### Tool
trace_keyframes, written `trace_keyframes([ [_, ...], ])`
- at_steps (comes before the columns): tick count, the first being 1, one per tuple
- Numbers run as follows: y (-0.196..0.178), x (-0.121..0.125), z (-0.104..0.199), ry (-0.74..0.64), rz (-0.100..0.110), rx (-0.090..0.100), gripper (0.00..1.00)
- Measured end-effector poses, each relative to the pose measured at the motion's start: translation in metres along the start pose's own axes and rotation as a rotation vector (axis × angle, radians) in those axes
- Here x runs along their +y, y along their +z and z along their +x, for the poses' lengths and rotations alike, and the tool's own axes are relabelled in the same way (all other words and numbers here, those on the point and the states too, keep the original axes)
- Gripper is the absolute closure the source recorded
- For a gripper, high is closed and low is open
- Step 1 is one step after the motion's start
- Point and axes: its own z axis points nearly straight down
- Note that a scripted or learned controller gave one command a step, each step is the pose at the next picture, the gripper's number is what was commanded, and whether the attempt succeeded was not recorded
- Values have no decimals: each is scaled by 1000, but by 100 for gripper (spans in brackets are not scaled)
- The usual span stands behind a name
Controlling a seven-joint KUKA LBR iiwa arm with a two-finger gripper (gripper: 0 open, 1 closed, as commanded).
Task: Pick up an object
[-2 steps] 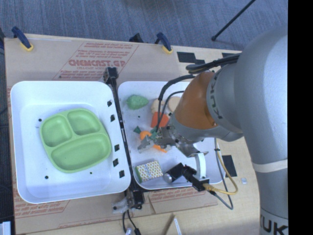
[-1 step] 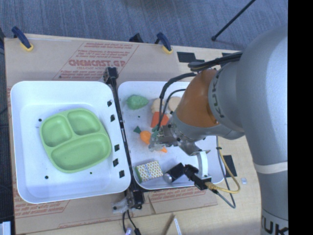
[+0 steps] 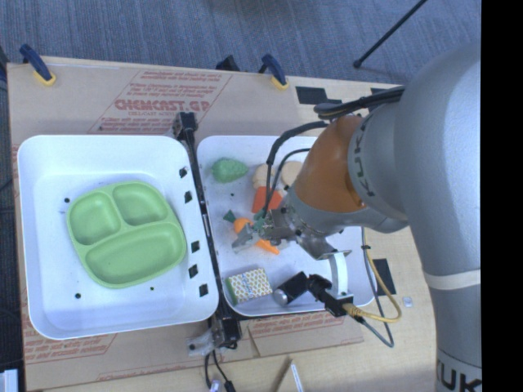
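Bins: smooth white plastic with a faint sheen. Tray: matt, pale green moulded plastic, three compartments. Bench: brown cardboard, matt, printed in red. Arm: smooth grey painted casing with soft highlights; band in glossy orange. Clamps: blue and yellow plastic grips. Floor: blue-grey carpet, rough ribbed weave. Block: speckled, sponge-like surface. Green lump: dull, soft-looking finish.

Arm hides right bin's far side; pincer indistinct.
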Motion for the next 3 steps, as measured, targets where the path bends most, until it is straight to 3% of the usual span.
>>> trace_keyframes([
  [1, 29, -8, -2, 18, -6, 1, 0],
  [2, 28, 85, -3, 19, -9, 0, 0],
  [3, 27, 118, -18, 18, -8, 0, 0],
])
